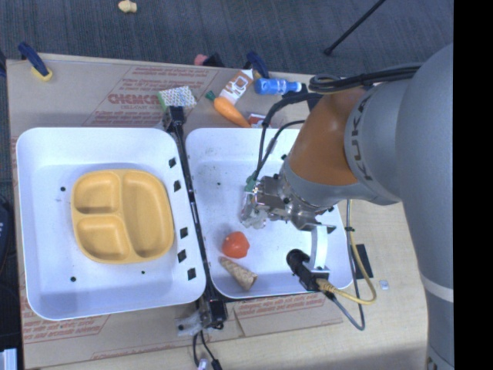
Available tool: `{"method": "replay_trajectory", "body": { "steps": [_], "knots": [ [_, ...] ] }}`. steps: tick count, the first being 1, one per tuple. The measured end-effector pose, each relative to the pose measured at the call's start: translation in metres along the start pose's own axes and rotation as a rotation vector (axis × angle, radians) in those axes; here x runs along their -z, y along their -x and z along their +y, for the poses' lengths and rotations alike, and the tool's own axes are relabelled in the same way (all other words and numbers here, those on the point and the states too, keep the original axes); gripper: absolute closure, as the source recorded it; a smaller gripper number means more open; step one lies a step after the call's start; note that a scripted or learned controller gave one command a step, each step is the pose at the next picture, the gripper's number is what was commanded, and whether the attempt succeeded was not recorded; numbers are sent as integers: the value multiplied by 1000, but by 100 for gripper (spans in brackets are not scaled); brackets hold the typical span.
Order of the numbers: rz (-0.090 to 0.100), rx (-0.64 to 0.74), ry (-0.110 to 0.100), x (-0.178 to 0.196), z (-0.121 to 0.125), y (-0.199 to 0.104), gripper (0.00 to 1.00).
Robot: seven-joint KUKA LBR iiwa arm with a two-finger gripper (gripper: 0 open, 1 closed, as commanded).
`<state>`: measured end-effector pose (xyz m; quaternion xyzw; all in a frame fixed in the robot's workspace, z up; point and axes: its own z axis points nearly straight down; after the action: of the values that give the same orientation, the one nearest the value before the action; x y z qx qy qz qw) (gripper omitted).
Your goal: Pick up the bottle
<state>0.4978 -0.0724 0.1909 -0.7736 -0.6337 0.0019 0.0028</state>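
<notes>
Looking down from the camera view: tool hangs low over the right bin, above the red piece; I cannot tell its state. The bottle lies outside on the worktop, beyond the bin's far rim, beside a blue item. Approach step, judged: next move calls for reaching out past that rim.

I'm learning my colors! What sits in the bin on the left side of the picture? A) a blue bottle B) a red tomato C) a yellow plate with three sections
C: the yellow divided plate lies in the left bin, with three sections showing.
</notes>
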Motion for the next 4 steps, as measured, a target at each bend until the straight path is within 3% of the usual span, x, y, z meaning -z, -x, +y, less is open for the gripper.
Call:
{"method": "replay_trajectory", "body": {
  "steps": [1,2,3,4],
  "knots": [
    [0,142,0,0,-24,-10,100],
    [1,-293,3,0,-33,-56,100],
    [0,-90,4,44,-40,-90,100],
    [-1,-119,1,0,-30,-34,100]
  ]
}}
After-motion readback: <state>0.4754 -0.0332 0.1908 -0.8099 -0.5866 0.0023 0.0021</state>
